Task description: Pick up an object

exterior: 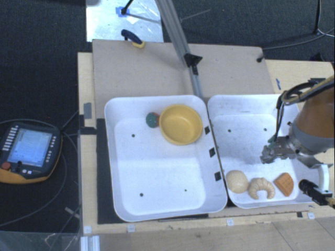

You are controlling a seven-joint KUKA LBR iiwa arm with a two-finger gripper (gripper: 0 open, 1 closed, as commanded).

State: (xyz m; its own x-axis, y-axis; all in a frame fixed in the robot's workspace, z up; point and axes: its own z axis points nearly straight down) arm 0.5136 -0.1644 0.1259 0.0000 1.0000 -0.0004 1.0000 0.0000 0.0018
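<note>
Grey two-finger gripper (272, 154) poised low over right shallow white bin (246, 114), above orange waffle-like wedge (285, 184) and pale croissant-shaped piece (261, 187); whether clenched or released, cannot tell.

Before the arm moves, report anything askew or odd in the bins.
Nothing stands out. The yellow bowl sits upright in the left bin beside a small ball; three food pieces line the right bin's near edge.

Below my hand (273, 153), roll (236, 181), croissant (261, 187) and waffle (285, 184) crowd the right bin's (241, 114) near edge; its middle floor lies open.
</note>
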